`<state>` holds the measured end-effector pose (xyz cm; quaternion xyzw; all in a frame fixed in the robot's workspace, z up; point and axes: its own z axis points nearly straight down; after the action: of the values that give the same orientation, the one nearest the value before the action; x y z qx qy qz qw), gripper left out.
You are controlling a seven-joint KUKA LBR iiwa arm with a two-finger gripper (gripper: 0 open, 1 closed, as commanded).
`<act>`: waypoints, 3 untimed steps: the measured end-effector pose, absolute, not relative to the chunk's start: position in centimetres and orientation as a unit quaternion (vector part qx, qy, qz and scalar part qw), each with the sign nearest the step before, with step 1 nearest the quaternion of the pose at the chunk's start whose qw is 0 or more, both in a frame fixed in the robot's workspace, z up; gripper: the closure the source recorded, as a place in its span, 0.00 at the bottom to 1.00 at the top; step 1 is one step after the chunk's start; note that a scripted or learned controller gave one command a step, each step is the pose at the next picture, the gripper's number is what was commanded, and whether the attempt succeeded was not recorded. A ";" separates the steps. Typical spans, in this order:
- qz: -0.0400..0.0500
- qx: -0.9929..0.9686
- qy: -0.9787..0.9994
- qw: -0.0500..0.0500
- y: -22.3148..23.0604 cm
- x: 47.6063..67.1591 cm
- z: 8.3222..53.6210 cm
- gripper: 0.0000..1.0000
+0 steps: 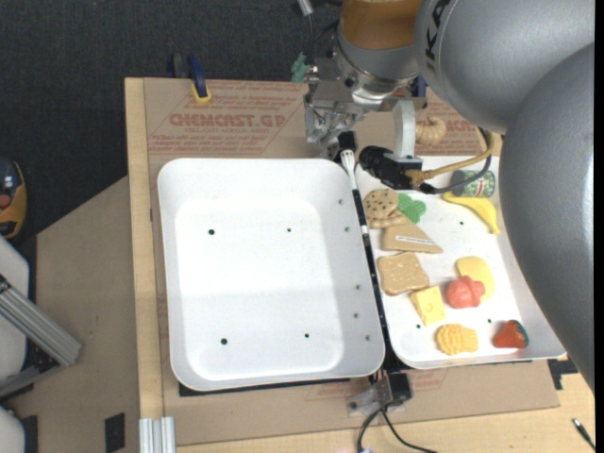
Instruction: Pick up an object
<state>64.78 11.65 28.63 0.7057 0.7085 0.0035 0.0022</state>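
The two-finger gripper (pixel 347 151) hangs over the bins' far seam; its state cannot be told. Toy food lies nearer and rightward, the round speckled biscuit (pixel 380 205) closest. Descending squarely over one isolated piece would favour a clean grasp.

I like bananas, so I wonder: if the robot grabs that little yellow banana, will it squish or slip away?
The banana looks like a smooth, shiny plastic toy, so it probably stays stiff rather than squishing. Its curved, glossy shape could let it slip or spin when pinched. It seems small and likely light, and it lies close to the right bin edge, which may make grabbing awkward.
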 end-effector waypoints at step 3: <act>0.006 0.706 0.708 0.004 22.5 66.6 54.2 1.00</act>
<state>66.61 22.48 54.23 0.7062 0.7080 0.0058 0.0035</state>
